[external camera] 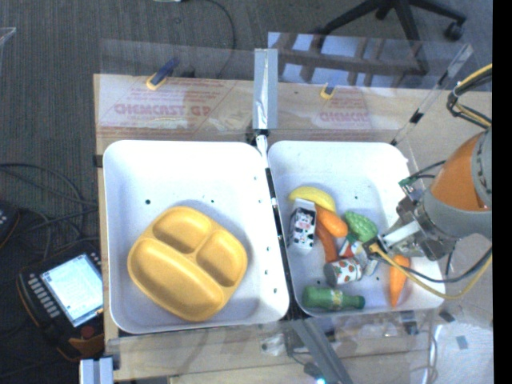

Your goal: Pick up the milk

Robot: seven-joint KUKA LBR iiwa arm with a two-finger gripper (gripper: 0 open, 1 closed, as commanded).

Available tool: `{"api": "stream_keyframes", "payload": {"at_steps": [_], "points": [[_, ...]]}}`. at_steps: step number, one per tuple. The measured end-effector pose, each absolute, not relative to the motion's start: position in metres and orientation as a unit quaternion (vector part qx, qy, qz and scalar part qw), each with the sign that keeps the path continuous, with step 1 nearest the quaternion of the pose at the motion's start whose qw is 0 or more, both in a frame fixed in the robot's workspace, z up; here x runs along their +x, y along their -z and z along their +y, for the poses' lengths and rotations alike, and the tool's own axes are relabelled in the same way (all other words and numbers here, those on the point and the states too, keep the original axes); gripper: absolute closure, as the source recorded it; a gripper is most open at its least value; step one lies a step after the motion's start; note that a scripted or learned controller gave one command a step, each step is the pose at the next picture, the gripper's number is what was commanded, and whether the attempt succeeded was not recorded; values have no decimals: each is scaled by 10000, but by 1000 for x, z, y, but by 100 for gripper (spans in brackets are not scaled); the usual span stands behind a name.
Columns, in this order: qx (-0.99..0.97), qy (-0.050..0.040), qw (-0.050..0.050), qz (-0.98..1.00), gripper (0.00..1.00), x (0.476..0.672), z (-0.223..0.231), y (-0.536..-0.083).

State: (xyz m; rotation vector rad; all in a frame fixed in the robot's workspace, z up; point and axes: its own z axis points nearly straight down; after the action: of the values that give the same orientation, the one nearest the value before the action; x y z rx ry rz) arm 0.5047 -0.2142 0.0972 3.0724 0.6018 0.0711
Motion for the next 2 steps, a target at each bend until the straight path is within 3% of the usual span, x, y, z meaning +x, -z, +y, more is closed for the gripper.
{"api": "stream_keyframes", "payload": {"at_steps": [1, 2], "points": [[9852, -61, 44, 1712, 100, 542, -201, -93], [9904, -38, 27, 1378, 100, 586, -217, -92]]}}
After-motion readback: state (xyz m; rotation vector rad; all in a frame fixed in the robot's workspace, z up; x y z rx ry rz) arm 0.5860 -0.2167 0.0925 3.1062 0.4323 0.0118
